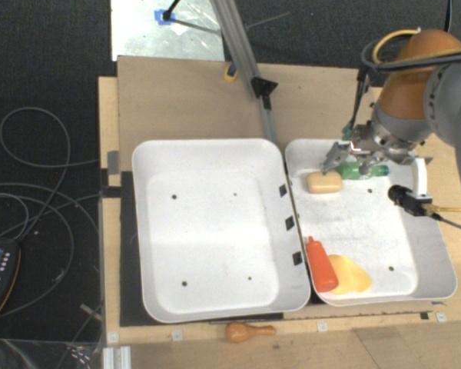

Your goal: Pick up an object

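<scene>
Orange bottle [320,263] at near rim, tan block [324,182] just beside hand [352,160]

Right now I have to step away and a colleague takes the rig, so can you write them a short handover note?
Gripper: low over the far part of the right bin, close to the tan block and the green object; whether it holds anything cannot be told from this view.
Objects: tan block and green object lie at the far end of the right bin; orange bottle and yellow piece lie together at its near end. A tan, pear-shaped object lies on the bench, outside the bins.
Done: no object visibly lifted.
Left: grasp one object and raise it.
</scene>
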`<state>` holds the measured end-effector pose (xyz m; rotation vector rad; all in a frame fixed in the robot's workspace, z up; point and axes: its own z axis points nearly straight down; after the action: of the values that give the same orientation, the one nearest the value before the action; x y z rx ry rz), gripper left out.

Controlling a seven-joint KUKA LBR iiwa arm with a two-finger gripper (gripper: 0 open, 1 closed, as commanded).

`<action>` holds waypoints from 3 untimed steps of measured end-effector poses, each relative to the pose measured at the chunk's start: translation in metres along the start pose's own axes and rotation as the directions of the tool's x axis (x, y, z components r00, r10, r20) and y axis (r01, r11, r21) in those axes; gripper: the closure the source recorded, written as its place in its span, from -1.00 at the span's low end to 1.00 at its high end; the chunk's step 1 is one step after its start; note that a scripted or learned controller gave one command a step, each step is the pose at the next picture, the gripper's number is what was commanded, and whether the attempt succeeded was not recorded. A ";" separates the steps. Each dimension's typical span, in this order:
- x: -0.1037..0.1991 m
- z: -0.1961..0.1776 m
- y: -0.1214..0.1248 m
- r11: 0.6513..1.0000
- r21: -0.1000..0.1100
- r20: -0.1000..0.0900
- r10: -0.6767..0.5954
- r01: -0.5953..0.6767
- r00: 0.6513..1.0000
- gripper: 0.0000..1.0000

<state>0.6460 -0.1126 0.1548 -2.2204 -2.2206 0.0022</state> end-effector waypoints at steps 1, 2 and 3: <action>0.003 0.043 0.006 1.000 0.000 -0.001 -0.003 0.003 1.000 -1.00; 0.002 0.030 0.007 1.000 -0.006 0.000 -0.004 0.004 1.000 1.00; 0.010 -0.032 0.006 1.000 -0.010 0.000 -0.005 0.005 1.000 1.00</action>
<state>0.6517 -0.1026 0.1864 -2.2194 -2.2319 -0.0085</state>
